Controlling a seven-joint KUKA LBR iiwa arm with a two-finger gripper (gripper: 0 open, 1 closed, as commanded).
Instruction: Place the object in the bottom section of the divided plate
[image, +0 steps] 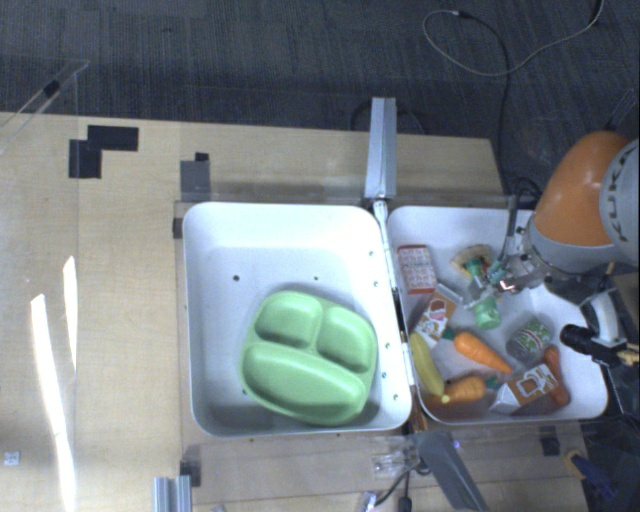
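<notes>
Left bin (215, 300) holds green divided plate (310, 357), tilted, sections bare. Right bin (590, 400) crowded: yellow banana (427, 366) at left wall, two carrots (482, 351), cartons, small can (529, 339). Gripper (497, 282) low over green toy (487, 314) in upper middle; finger opening and any grasp can't be told

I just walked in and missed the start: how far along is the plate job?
Early stage. Done: nothing, the green divided plate in the left bin has no object in its sections. In hand: the gripper is down among the toy food in the right bin. Left: grasp, carry over, place in the bottom section.
</notes>
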